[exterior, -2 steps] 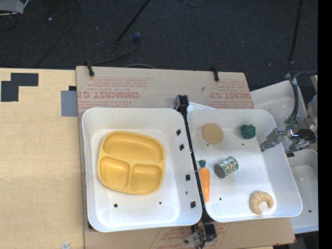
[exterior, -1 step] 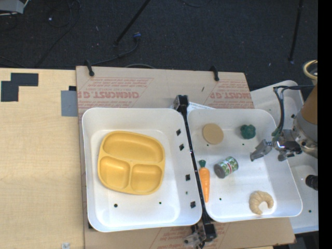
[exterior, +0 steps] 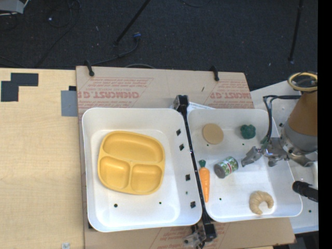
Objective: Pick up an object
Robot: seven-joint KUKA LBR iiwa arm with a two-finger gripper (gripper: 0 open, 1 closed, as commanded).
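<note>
One fixed camera looks down from above at a slant, set well back so both white bins fit whole: the left bin (exterior: 134,219) and the right bin (exterior: 236,214). The dark floor (exterior: 155,25) lies at the far side, the wooden bench top (exterior: 36,160) at left.

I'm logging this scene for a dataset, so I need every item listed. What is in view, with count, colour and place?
white bins: two, white, side by side on the bench
divided tray: one, yellow, middle of the left bin
round disc: one, tan, upper part of the right bin
green toy: one, green, right of the disc
can: one, green label with silver end, on its side, middle of the right bin
carrot: one, orange with green top, along the right bin's left wall
croissant: one, beige, lower right of the right bin
end effector: one, grey metal, over the right bin, right of the can
</note>
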